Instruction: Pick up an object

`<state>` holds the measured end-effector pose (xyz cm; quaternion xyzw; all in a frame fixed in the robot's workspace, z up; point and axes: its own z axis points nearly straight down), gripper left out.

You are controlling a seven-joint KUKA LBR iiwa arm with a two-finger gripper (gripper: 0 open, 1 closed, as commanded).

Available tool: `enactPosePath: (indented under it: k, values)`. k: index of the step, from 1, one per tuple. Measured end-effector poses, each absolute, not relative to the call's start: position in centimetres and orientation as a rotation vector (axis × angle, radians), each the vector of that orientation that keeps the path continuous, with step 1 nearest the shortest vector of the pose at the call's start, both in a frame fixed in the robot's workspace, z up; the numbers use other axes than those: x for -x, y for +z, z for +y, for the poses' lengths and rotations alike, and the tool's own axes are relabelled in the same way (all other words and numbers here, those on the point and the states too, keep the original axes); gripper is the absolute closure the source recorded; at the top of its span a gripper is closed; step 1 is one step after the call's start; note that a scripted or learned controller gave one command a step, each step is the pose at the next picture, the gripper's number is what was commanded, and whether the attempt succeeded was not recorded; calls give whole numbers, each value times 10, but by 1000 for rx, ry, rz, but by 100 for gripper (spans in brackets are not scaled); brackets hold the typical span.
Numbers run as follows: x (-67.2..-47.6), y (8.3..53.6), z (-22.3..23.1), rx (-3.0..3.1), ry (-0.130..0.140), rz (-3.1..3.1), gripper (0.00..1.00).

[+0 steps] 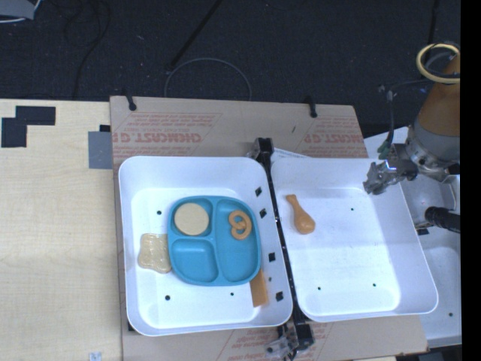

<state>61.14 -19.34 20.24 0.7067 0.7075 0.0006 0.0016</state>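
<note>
While its fingers' state cannot be told, the gripper [379,177] is hovering at the right bin's [391,295] far-right rim, the wooden spoon [300,215] lying leftward and nearer, its handle slanting away up-left.

Sitting side by side: left bin [143,201] and right bin [391,277]. Lying in the left one, a divided tray [214,265] holding a round cracker [191,219] and a pretzel [240,225], with a flat piece [154,253] touching its left edge and a stick [258,289] at its lower right. Resting in the right one, near the divider, a spoon-like piece [300,214]; hanging over its right rim, the gripper [378,180].
</note>
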Motion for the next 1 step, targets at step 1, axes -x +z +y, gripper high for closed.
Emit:
enactPosePath:
  k: [1]
  values:
    - [-602, 254, -192, -2218, 2, 2222, 100]
